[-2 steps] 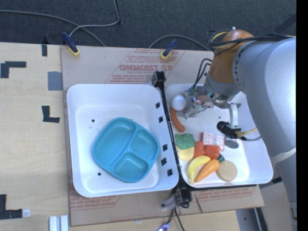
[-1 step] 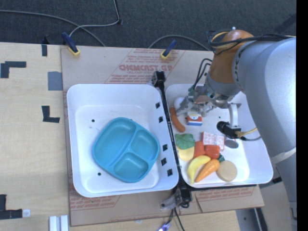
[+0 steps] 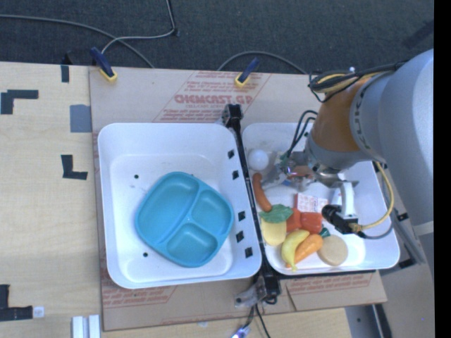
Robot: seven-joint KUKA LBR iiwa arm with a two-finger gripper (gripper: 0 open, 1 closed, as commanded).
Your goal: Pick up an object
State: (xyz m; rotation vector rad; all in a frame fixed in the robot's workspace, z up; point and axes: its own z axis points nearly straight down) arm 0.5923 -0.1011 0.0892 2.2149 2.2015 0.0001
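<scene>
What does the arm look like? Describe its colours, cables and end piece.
A bulky grey arm with an orange band above the wrist. Black and yellow cables loop around the wrist. The gripper is a small metal assembly with a white block beside it.

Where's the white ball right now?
The white ball lies in the right bin, at its far left corner by the divider, just above the sausage and left of the gripper.
</scene>
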